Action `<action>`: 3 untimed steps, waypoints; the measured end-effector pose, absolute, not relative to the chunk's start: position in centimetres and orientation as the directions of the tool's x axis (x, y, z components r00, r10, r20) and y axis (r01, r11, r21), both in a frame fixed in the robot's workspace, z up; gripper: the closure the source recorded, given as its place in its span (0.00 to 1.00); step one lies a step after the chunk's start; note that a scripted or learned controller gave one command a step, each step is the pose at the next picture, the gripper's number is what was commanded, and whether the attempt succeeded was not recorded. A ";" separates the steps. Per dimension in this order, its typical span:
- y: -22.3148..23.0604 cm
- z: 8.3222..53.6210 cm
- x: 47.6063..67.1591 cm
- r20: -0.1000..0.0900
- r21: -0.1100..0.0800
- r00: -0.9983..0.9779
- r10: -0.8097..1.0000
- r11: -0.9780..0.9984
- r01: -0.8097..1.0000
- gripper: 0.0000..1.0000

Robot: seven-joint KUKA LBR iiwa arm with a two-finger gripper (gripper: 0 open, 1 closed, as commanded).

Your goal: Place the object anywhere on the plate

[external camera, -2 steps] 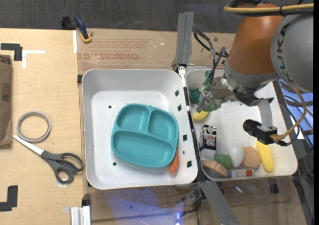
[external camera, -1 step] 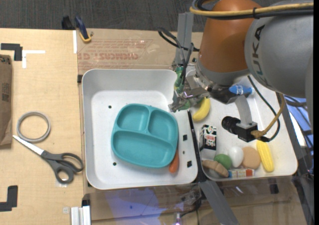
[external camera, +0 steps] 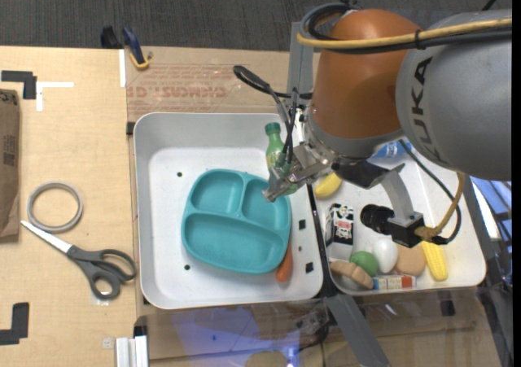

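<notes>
Far left on the surface [external camera: 73, 194] lie a tape roll [external camera: 54, 205] and scissors [external camera: 88, 261]. Next, the left bin [external camera: 155, 219] holds the teal plate [external camera: 234, 223], with a carrot [external camera: 284, 265] just beside its lower right corner. My fingers [external camera: 282, 168] hang over the plate's upper right edge, pinched on a green bottle [external camera: 276, 142], upright and slightly tilted. The right bin [external camera: 464, 272] carries a lemon [external camera: 327, 185], a milk carton [external camera: 342, 225], corn [external camera: 435, 259] and other small food items.

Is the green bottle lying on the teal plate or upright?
Upright. The green bottle stands vertical at the gripper, cap up, over the teal plate's right rim. Whether it touches the plate, I cannot tell.
</notes>
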State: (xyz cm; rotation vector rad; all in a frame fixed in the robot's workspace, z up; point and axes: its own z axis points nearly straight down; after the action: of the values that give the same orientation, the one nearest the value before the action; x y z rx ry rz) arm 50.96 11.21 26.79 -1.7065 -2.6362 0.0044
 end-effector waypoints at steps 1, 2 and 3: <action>7.7 38.2 47.9 -0.002 0.000 -0.537 0.843 0.537 0.843 1.00; 4.0 47.7 48.9 -0.003 0.000 -0.755 0.656 0.755 0.656 1.00; -3.4 49.2 50.3 -0.003 0.000 -0.844 0.536 0.844 0.536 1.00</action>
State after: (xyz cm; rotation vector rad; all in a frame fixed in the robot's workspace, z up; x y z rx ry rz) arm 50.33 -3.37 49.15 -0.8772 -3.0193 0.0015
